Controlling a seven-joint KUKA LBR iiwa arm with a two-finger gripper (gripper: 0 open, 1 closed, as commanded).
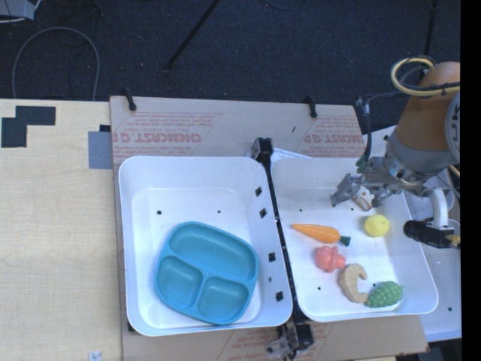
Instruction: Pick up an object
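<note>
Nothing has been lifted yet, as far as I can judge. Nearest the camera, well below the jaws (361,192), lie a green knobbly toy vegetable (384,294), a tan croissant-shaped toy (352,282) and a pink lumpy toy (329,258); closer sit an orange plastic carrot (319,233) and a small yellow ball (376,225). I cannot tell how the jaws stand.

A dark blue carpeted floor (248,43) fills the top of the camera view, with thin black cables (56,55) looping over it at the left and a dark rod (197,27) slanting across its middle. Below it lies the pale wood bench (52,239), marked near its upper left with a black stepped patch (26,124) and a grey square (98,149). A brown cardboard sheet (225,130) with red mirrored lettering lies flat on the bench, and the light is even and soft.
</note>
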